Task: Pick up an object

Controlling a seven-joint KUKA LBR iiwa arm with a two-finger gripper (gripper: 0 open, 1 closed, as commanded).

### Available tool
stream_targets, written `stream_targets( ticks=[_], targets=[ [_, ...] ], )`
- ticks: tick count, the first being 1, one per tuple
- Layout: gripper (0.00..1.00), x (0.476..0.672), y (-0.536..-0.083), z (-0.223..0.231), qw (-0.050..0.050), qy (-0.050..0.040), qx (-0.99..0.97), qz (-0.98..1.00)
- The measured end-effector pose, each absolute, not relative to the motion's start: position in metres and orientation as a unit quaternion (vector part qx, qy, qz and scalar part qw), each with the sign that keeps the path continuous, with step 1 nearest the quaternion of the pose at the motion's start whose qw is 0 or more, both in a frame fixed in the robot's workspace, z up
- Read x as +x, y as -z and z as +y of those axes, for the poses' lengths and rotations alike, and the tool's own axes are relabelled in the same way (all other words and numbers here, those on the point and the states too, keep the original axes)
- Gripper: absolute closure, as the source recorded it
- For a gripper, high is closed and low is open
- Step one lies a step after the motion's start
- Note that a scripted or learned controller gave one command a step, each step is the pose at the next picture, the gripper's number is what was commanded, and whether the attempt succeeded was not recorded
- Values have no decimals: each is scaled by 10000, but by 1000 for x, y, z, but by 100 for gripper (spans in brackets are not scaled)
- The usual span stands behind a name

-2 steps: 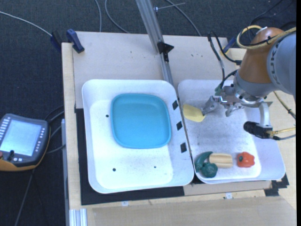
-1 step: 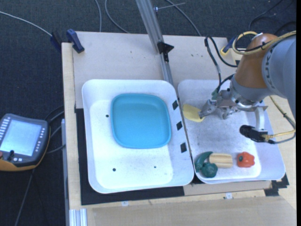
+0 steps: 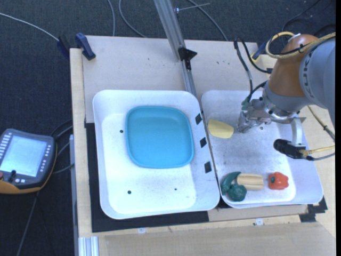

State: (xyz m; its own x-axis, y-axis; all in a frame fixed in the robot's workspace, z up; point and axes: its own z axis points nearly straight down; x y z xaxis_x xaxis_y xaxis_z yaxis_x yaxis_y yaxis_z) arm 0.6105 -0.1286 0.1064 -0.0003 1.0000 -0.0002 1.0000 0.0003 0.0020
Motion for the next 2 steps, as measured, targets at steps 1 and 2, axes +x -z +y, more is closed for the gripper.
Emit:
stream_targets(
  ticks=[1, 2],
  targets=[
    [100, 607, -162, -120, 19, -16, 7068, 7074],
    [100, 604, -224, -117, 24, -20, 7069, 7073]
  ],
)
